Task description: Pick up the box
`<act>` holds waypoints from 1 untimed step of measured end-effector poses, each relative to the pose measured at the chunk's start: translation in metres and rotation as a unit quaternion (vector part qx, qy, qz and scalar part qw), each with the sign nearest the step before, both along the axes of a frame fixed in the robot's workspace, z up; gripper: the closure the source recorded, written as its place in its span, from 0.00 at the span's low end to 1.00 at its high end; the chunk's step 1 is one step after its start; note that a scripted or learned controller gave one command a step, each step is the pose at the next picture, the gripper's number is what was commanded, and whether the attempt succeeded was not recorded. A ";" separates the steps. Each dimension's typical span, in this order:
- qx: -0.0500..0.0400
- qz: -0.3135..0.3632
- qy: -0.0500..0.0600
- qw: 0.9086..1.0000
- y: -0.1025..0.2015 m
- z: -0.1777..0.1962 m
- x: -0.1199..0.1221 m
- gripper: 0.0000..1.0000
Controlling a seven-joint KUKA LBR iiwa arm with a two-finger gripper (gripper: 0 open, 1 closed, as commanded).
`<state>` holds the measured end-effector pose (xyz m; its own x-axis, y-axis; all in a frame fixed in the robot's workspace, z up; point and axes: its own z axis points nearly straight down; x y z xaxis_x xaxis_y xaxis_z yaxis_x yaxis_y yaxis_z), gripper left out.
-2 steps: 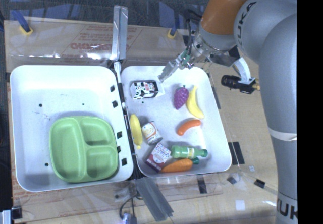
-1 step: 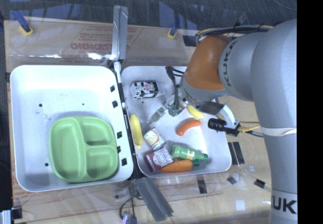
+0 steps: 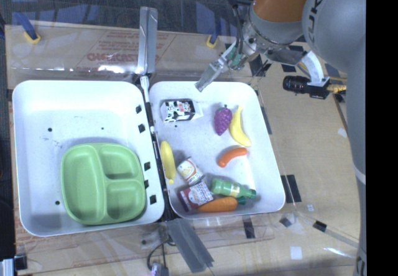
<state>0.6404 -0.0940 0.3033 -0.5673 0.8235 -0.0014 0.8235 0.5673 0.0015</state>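
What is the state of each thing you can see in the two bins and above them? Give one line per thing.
Box: lying in the right bin, untouched.
Green tray: flat in the left bin, nothing in its compartments.
Purple grapes: resting beside the banana.
Green bottle: lying on its side.
Carrot: lying against the near wall.
End effector: above the right bin's far edge, holding nothing visible.

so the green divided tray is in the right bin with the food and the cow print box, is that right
Not quite. The camera view shows the green divided tray alone in the left bin. The food and the cow print box lie in the right bin.
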 end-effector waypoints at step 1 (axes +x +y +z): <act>0.000 0.003 0.000 1.000 0.001 0.010 0.001 1.00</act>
